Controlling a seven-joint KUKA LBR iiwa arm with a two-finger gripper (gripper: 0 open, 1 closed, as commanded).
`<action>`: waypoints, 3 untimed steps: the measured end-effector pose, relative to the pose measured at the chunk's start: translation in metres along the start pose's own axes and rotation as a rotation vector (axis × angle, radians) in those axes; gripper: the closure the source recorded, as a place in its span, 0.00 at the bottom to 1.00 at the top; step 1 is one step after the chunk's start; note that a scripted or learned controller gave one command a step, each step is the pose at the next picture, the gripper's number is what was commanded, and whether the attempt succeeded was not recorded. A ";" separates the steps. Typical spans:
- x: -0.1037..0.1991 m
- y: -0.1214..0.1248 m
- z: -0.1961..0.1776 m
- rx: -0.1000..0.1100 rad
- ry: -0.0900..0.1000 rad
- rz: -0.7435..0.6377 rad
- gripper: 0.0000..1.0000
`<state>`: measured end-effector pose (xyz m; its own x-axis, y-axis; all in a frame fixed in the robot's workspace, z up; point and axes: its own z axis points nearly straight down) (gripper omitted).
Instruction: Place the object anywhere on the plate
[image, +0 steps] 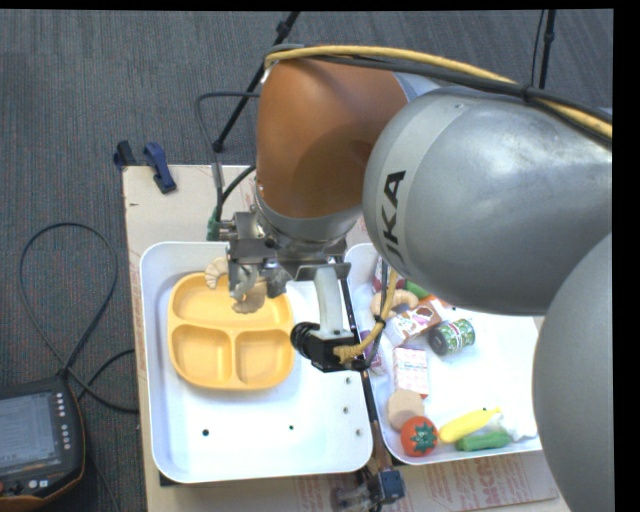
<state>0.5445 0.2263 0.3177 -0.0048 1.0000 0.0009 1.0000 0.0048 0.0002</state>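
A yellow plate (232, 340) with three compartments lies in the left white bin (260, 440), toward its upper left. My gripper (246, 290) hangs over the plate's far compartment, below the orange band of the arm. A small tan object (251, 298) sits between the fingertips, just above or touching that compartment; I cannot tell which. The gripper is shut on it. Another pale tan piece (215, 270) peeks out at the plate's far rim, beside the gripper.
The right bin (520, 395) holds several toy foods: a tomato (419, 436), a banana (468, 424), a green piece (485, 440), a small can (452, 336) and a box (411, 370). The big grey arm covers the upper right. A black cable bracket (325, 347) hangs near the plate's right edge.
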 end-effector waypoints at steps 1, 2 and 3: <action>-0.011 -0.064 0.087 0.005 -0.002 0.006 1.00; -0.011 -0.063 0.076 0.004 -0.001 0.009 1.00; -0.043 -0.071 0.229 0.013 0.000 0.005 1.00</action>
<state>0.4738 0.1829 0.0889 0.0004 1.0000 0.0012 0.9999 -0.0004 -0.0128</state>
